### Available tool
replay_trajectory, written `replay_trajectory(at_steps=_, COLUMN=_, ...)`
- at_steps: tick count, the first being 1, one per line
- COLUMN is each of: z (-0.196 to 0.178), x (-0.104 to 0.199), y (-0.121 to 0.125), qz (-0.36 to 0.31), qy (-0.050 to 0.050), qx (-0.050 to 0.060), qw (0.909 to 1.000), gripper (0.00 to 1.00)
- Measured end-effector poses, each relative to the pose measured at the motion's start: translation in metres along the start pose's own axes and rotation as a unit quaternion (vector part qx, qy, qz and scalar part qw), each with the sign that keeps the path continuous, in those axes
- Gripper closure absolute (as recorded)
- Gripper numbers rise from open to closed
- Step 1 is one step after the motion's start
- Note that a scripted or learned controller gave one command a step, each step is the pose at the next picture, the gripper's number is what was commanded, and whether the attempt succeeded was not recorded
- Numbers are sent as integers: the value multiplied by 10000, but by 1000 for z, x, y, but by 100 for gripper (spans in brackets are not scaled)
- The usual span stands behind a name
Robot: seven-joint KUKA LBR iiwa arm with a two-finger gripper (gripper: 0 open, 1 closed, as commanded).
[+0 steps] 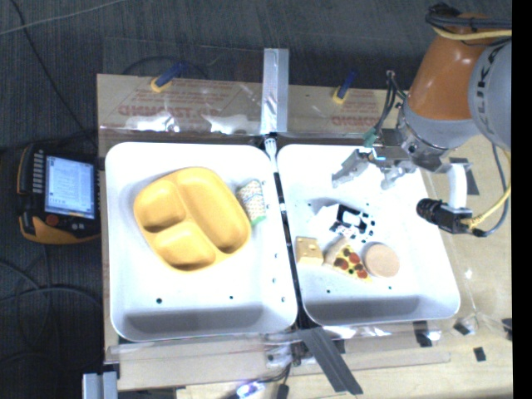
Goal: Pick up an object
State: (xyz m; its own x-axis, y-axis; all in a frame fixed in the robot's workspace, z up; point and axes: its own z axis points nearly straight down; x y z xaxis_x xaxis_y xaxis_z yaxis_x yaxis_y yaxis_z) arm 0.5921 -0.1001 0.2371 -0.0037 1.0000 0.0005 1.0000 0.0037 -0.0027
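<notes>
Camera view: our gripper [371, 171] hangs spread and empty above the right bin [432, 293]; we should descend toward five o'clock, centring on the round disc [383, 261].

bins [199, 318] – white | divided tray [192, 217] – yellow | arm [453, 73] – grey with orange band | pizza-slice toy [352, 261] – tan with red and green dots | round disc [382, 261] – pale tan | block [307, 249] – tan | black-and-white checked piece [352, 218] | floor [75, 32] – dark grey
</notes>
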Motion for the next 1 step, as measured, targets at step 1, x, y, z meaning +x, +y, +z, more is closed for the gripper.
replay_trajectory(at_steps=1, z=90, x=-14, y=-49, qz=-28, qy=3, qx=6, qw=10000, gripper=0)
